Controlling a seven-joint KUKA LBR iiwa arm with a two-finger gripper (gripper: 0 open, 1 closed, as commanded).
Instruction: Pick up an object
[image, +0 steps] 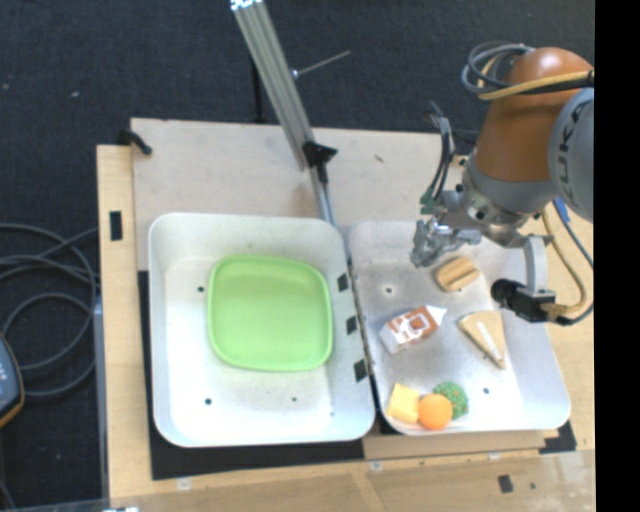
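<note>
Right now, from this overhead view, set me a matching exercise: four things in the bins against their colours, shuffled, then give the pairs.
Things:
1. plate in the left bin
2. round fruit at the near edge of the right bin
3. block beside the round fruit
4. wedge on the bin's right side

Colours:
A. yellow
B. pale tan
C. light green
D. orange

Pairs: 1-C, 2-D, 3-A, 4-B

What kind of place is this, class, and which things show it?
Probably a robotics lab's grasping test bench: a KUKA arm with its pincer over two white bins, toy food such as a bread roll, and loose cables on dark carpet.
</note>
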